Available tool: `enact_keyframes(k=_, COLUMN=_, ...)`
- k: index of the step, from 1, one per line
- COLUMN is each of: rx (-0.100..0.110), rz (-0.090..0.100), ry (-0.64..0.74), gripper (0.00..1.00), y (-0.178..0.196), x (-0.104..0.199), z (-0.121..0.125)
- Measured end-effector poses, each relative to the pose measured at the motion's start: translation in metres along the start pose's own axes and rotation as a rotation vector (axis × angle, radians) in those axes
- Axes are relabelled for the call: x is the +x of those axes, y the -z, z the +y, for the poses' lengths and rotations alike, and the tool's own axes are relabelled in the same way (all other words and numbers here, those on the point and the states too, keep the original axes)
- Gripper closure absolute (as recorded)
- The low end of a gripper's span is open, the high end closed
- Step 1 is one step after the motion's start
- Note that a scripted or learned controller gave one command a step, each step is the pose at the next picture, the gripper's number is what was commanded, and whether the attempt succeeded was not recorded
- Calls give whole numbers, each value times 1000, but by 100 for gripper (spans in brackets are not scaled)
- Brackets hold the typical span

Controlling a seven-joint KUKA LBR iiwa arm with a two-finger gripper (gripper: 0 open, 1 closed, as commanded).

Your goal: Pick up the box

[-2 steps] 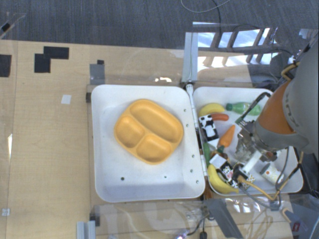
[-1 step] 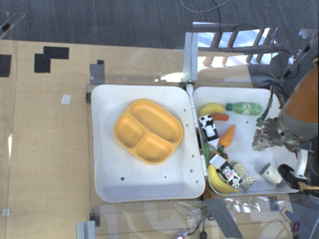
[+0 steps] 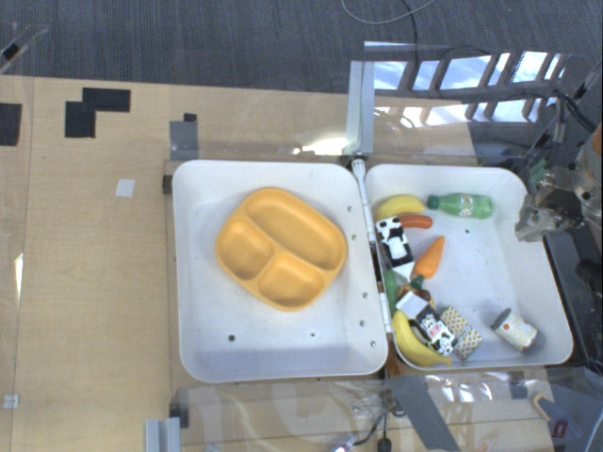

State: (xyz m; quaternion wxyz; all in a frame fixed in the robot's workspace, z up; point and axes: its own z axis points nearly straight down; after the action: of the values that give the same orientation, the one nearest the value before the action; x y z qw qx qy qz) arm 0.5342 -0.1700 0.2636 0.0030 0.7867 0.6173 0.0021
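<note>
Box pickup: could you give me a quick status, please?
Claw at right bin's right edge, off the box. Box low in bin, against banana.

A small patterned box (image 3: 435,329) lies atop the bananas, right bin's front.

The wooden bench (image 3: 85,281) bears two white bins, left (image 3: 198,347) and right (image 3: 542,281), side by side.

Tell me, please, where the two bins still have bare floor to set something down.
In the right bin, bare floor lies between the carrot, the green bottle and the small cup. Its left edge is crowded. In the left bin, free strips border the yellow tray, widest along the near edge.
</note>
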Motion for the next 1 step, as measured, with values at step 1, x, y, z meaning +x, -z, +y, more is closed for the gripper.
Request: enact_keyframes(k=1, rx=-7, rz=3, ry=61, gripper=100, y=-173, x=41, z=-3)
